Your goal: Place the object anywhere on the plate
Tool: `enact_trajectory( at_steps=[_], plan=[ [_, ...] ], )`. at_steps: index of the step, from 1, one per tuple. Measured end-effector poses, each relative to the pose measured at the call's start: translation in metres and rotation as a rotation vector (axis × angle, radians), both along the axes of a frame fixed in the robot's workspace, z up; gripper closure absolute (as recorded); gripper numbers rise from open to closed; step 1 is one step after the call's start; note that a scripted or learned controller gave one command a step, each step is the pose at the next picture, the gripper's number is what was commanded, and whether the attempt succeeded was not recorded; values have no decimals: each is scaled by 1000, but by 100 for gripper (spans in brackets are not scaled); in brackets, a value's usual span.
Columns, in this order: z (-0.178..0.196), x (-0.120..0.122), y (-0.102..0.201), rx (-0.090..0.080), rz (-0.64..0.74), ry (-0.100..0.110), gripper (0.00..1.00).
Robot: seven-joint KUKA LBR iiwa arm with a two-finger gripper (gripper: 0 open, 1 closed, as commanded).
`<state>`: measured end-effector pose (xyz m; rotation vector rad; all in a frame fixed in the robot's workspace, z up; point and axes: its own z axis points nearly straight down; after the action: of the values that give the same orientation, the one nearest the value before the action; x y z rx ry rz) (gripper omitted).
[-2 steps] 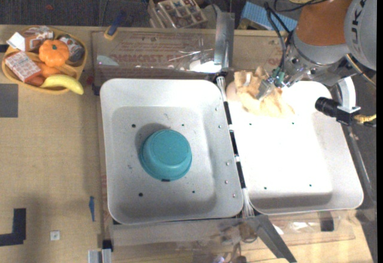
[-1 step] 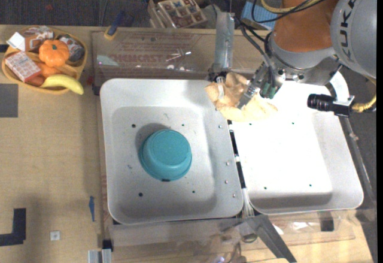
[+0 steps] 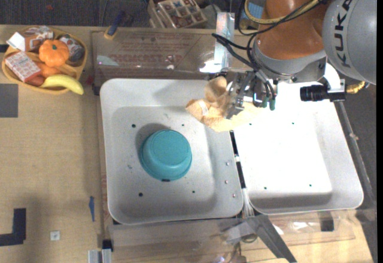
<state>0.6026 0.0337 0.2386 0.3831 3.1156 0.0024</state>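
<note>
Tan crumpled object (image 3: 210,107) at far right edge of left bin (image 3: 119,112), near divider; teal plate (image 3: 166,154) well apart, nearer, left of it. Step: carry object over plate, lower gently, release centred. Gripper (image 3: 242,95) touching object's right side; jaws' opening: cannot tell, grasp unconfirmed

The tan desk (image 3: 48,154) carries two shallow white bins touching side by side, the left bin (image 3: 119,100) and the right bin (image 3: 323,196). At its far left corner sits a basket (image 3: 12,70) of what looks like toy food.
</note>
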Motion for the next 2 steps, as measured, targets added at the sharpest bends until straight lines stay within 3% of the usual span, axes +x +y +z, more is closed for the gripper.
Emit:
enact_trajectory(
  at_steps=[1,2],
  plan=[
    [-4,-24,53,0,245,0,100],
    [-8,-39,103,0,249,0,100]
  ],
)
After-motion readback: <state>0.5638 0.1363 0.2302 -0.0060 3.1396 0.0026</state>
